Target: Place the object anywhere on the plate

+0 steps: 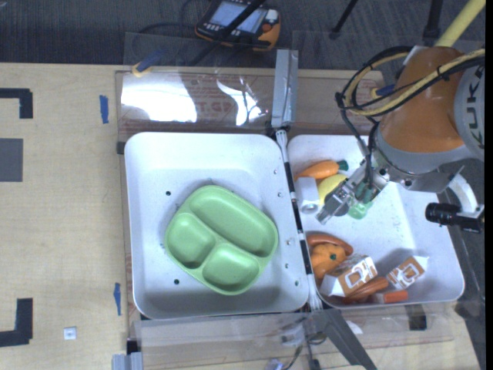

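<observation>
Hovering: your gripper [333, 209] over right bin [439, 253] | jaws: can't tell | yellow toy [330, 185] just beyond them | green plate [222, 239] left bin [146, 206]

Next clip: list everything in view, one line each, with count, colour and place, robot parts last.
Bins: 2, white, side by side on the bench.
Plate: 1, green, three compartments, in the left bin.
Carrot: 1, orange, right bin, top left.
Yellow item: 1, below the carrot.
Orange item: 1, right bin, lower left.
Cartons: 2, orange and white, right bin, bottom.
Handset: 1, black and orange, floor beyond the bench.
Arm: 1, grey and orange, over the right bin.
Gripper: 1, beside the yellow item.
</observation>
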You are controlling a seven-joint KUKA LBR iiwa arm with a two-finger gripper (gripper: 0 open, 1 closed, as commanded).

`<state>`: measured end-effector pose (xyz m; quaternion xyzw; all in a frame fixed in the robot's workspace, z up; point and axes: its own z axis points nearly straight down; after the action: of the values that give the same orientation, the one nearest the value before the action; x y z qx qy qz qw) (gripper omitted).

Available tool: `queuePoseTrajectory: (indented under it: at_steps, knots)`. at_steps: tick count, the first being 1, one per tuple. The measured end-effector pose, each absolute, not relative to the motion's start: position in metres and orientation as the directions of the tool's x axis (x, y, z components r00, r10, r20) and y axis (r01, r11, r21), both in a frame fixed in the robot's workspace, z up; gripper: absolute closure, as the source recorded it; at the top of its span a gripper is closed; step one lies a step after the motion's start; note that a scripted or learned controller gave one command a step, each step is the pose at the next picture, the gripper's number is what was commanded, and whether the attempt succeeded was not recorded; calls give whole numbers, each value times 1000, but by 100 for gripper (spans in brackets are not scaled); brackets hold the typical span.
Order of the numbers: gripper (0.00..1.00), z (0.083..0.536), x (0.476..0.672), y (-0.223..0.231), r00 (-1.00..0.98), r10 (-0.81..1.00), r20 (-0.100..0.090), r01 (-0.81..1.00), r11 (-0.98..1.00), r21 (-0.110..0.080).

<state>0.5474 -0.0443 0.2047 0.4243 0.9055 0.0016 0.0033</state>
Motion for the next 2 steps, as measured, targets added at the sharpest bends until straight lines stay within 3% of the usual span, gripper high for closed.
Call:
queuePoseTrajectory:
  at_steps: [1,2]
  knots:
    - [100,185,539,28,-793,609,1,609,793,0]
    - [100,185,548,81,-964,265,-4,265,964,3]
